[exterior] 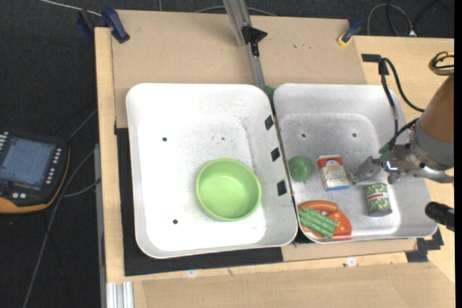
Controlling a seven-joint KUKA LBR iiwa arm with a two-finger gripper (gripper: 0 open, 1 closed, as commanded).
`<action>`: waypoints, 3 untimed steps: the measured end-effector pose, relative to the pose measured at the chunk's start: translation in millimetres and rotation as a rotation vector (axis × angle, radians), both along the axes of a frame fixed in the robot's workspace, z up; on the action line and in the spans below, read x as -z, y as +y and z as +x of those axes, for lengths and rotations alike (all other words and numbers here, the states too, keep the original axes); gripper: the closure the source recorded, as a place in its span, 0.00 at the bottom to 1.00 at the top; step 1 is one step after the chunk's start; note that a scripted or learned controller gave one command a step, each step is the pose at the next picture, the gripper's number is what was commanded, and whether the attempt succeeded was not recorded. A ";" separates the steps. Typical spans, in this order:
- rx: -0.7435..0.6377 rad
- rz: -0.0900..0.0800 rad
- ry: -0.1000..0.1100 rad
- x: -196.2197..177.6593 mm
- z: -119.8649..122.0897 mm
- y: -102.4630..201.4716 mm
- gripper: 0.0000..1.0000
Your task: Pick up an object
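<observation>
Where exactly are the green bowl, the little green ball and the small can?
Green bowl [228, 189], camera view, on the middle of its inside, in the left bin.
Green ball [300, 168], camera view, on its top, in the right bin.
Small can [377, 199], camera view, on its green label.

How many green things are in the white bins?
4. A green bowl sits alone in the left bin. In the right bin: a green ball by the divider, a green can and green beans on a plate. The arm may hide more.
</observation>
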State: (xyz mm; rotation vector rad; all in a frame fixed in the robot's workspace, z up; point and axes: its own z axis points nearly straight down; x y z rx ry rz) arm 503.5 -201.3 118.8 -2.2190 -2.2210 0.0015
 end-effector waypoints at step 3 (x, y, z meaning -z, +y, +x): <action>0.000 -0.001 -0.004 -39.1 5.3 9.1 1.00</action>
